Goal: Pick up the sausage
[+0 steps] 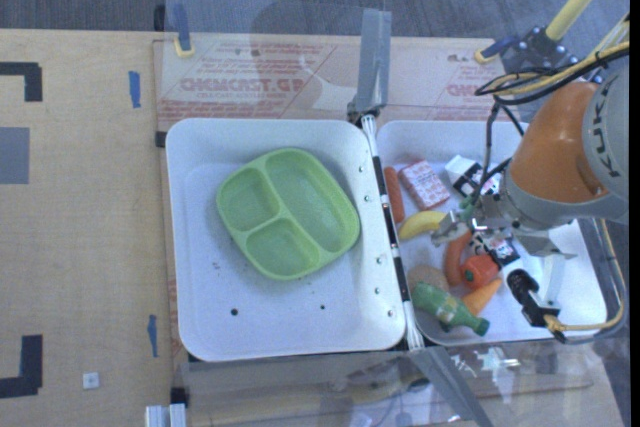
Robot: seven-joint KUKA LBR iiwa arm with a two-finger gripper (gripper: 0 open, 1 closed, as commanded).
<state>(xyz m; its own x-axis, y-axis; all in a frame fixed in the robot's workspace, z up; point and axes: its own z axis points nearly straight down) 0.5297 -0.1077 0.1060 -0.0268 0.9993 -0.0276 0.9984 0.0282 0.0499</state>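
**Sausage lies along the bin's inner wall, in a crowd of toy food**

The sausage (394, 194) is the slim orange-red link in the right bin (590, 290), lying lengthwise just beside the wall that bin shares with the left bin (190, 245). It looks like a small plastic play-food piece: probably light, stiff and smooth, so likely to slip or roll if pinched off-centre. The best hold is judged to be across its narrow middle, with one finger going down into the thin gap on the wall side.

Taking the sausage as the landmark: a red-and-white packet (424, 182) sits just beside it, away from the wall; a banana (423, 224) lies close to its near end, possibly touching. Farther toward the front edge are a tomato (473, 265), a carrot (481, 295) and a green bottle (450, 308), all packed close. The wall and the packet leave little finger room; the banana could be nudged.

The gripper (478, 223) hangs over the clutter beyond the banana, near but not at the sausage. Whether it is open or closed cannot be told, and nothing can be made out in it.

A green divided plate (288, 213) rests in the left bin, well apart. Both bins stand on the wooden counter (80, 215).
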